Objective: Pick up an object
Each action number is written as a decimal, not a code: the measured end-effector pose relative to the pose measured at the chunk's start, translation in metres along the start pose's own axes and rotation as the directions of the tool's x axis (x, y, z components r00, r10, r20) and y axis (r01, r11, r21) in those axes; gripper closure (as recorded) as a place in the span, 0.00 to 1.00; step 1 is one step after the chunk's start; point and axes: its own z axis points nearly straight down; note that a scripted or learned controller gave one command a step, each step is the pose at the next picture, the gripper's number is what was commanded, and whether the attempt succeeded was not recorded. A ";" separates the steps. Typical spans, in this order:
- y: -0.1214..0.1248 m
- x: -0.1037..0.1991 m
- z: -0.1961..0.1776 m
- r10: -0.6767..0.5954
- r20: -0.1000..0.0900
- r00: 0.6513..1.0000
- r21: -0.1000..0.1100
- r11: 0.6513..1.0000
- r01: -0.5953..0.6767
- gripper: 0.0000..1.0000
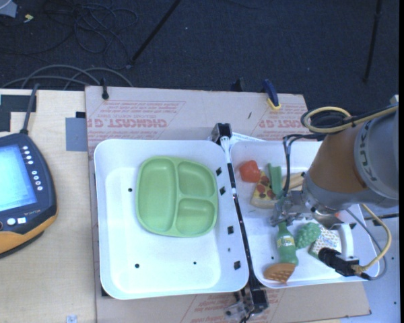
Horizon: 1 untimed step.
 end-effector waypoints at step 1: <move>0.008 0.069 -0.133 -0.013 -0.002 1.000 -0.015 1.000 0.013 1.00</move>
